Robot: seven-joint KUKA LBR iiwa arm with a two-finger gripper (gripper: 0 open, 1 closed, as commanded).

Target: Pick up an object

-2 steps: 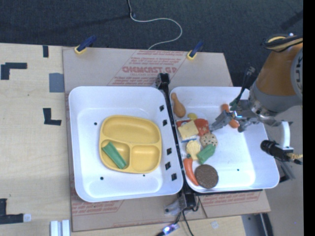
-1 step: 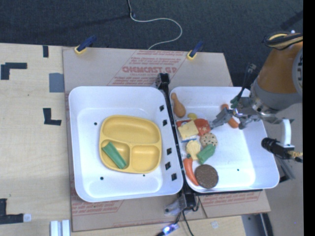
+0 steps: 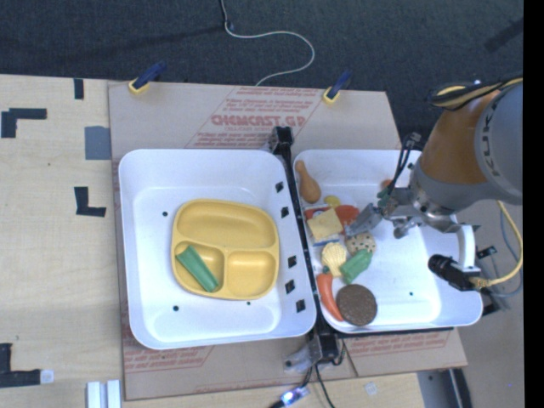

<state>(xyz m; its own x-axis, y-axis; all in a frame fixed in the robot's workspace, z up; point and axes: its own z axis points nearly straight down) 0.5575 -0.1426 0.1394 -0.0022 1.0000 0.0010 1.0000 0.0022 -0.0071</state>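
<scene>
The table [image 3: 51, 228] carries two white bins; the left bin [image 3: 144, 253] lies well away from the hand and holds a yellow divided plate [image 3: 242, 219] with a green piece [image 3: 198, 269] in one compartment; the right bin [image 3: 425, 308] is the one the hand [image 3: 367, 219] works in; the hand hangs low over that bin's middle, its dark tips pointing toward the pile of toy food, and I cannot tell how far it is open or whether it grips anything.

Just below and beyond the tips lie the nearest candidates, largest first: the brown round disc [image 3: 357, 304], the pale yellow block [image 3: 324, 226], the green pickle-like piece [image 3: 356, 263], the orange carrot [image 3: 327, 294], the red piece [image 3: 348, 213].

To do the pick well, I judge the hand should settle on one piece standing apart from its neighbours; the pile is crowded, so tips may wedge between two items; the pale block or green piece looks easiest to straddle; close only once both tips flank it.
</scene>
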